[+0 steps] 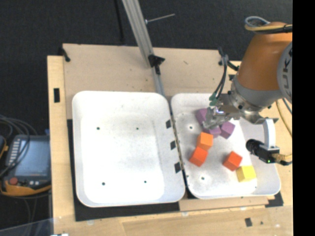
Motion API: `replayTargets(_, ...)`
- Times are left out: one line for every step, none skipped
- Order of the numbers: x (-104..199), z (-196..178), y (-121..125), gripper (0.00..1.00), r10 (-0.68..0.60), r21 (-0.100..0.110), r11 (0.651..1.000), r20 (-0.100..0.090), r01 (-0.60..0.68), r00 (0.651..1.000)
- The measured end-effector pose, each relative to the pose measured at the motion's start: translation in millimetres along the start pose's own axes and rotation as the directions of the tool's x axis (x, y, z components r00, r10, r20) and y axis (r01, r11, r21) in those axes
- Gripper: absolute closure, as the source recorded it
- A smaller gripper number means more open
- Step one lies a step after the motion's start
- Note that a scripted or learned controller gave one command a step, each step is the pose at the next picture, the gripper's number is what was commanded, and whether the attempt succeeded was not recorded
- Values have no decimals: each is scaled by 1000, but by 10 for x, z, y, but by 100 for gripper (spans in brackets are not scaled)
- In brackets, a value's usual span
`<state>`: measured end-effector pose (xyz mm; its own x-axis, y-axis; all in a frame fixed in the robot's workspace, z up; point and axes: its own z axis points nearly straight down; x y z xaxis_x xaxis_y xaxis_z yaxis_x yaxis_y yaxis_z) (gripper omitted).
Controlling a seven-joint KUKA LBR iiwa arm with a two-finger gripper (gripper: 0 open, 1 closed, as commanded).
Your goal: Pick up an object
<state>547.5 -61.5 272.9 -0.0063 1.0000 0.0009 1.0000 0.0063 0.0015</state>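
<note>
Camera view, looking down at a slant, shows the likely target as a cluster of small purple blocks (216, 128) in the upper part of the right shallow white plastic bin (263, 188). They look matte and blunt-cornered, and they lie touching one another, so I cannot say for sure whether there are two or three. One piece pokes out to the left, another to the lower right, and the middle of the cluster is covered.

What covers it is the two-finger gripper (215, 117), lowered from the grey arm with its orange band (263, 58) straight onto the purple group. That placement reads as a pick attempt on the purple pieces, approached from above since the bin is shallow and the blocks lie flat on its floor. Whether the gripper is apart, together or clamped on a block cannot be told from here.

Just below sit two orange cubes (202, 149), one touching the other on a diagonal. Further right are a third orange cube (233, 160) and, just beside it, a yellow cube (245, 173). All four lie loose and apart from the gripper.

To the left, the other shallow white bin (123, 146) adjoins the first on the wooden bench (98, 63).
</note>
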Motion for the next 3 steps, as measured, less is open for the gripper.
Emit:
replayTargets(497, 19, -9, 100, 0, 2, 1000, -1, 0, 1000)
replayTargets(905, 41, -128, 100, 0, 2, 1000, 0, 0, 1000)
replayTargets(1398, 201, -330, 100, 0, 3, 1000, 0, 0, 1000)
